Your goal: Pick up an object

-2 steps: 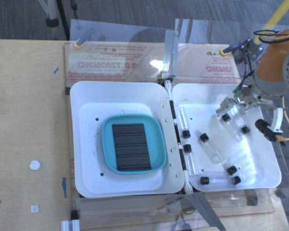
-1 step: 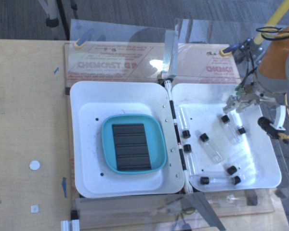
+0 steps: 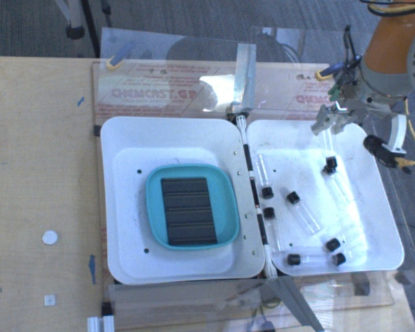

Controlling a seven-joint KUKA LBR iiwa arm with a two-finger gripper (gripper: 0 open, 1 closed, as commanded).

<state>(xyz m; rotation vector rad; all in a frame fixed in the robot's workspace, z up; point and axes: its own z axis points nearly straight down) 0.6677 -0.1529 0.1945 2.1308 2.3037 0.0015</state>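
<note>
At the far right corner of the right bin point(image 3: 384, 206), the gripper point(image 3: 330, 120) hangs over the rim, and I cannot tell how far its fingers are parted; nothing is seen between them. Just near of it one clear tube with a black cap point(image 3: 330, 163) lies on the white floor, and more such tubes point(image 3: 304, 216) are scattered toward the near side, some beside the divider. The left bin point(image 3: 117, 185) holds a teal tray point(image 3: 154, 209) with a dark ribbed block. The tubes are transparent, round and thin, so I think the fingers may close beside one, or it may roll away or slip out; the rim could also block the descent
</note>
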